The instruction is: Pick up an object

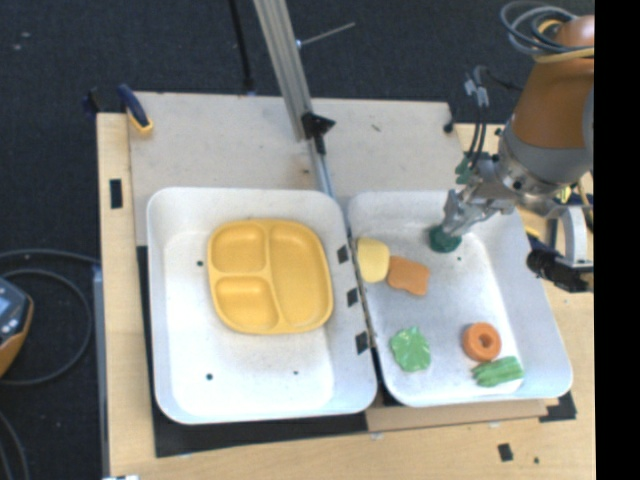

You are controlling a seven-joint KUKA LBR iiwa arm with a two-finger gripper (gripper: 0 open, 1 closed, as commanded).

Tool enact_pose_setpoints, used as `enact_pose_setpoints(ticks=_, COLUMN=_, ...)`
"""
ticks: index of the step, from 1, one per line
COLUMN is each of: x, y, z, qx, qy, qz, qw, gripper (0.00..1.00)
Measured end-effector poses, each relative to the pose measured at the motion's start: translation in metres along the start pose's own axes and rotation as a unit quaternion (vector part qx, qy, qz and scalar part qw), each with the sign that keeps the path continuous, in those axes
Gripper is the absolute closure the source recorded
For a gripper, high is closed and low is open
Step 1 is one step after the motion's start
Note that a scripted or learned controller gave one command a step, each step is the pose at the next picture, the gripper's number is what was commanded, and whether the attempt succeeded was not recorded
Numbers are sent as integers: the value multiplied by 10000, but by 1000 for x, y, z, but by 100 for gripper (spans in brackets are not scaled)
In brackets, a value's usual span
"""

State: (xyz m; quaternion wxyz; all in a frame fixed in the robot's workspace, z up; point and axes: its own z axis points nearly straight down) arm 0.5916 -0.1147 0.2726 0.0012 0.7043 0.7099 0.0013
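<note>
The right bin (pixel 520 298) holds several small items. A yellow lump (pixel 373 260) lies by its left wall, with an orange-brown piece (pixel 409 276) touching it. Toward the front are a light green leafy piece (pixel 410 349), an orange ring (pixel 482 341) and a green pod-like piece (pixel 498 371). A dark green round item (pixel 442 239) sits near the bin's far middle. My gripper (pixel 455 220) is low over the bin, its tip right at this dark green item and partly covering it. Whether the item is gripped is hidden.
The left bin (pixel 180 368) carries a yellow divided plate (pixel 270 274). A slanted metal post (pixel 285 53) rises behind the bins, its foot at the gap between them. The arm's orange band (pixel 550 108) and cables hang over the right bin's far right corner.
</note>
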Motion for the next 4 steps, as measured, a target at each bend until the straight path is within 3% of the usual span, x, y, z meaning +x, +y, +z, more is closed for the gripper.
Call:
enact_pose_setpoints(ticks=1, x=47, y=18, z=17, qx=17, qy=0, qz=8, qw=10000, gripper=100)
enact_pose_setpoints(ticks=3, x=146, y=59, z=11, qx=1, qy=2, qz=4, qw=10000, gripper=100)
enact_pose_setpoints(ticks=4, x=185, y=89, z=34, qx=6, qy=-3, qz=12, qw=10000, gripper=100)
